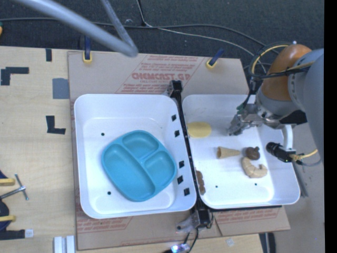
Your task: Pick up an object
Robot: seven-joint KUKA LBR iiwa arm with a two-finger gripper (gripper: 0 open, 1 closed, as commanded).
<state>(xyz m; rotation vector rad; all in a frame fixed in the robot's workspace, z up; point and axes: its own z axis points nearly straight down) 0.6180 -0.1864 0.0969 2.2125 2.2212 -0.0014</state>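
My gripper (235, 128) hangs over the upper right part of the right bin (210, 105), reaching in from the right. Below and left of it a pale yellow rounded piece (199, 129) lies by the bin's left wall. A tan cone (227, 152) rests in the bin's middle. Beside the cone sits a small brown lump (253, 153), and a curved beige piece (254, 169) lies just below that. The gripper stands apart from all of them, with nothing seen in it.
The left bin (87, 109) holds a blue divided plate (138, 164). A small dark brown item (200, 180) lies against the right bin's lower left wall. A black divider (180, 136) with clips runs between the bins. A grey pole (68, 15) crosses the top left.
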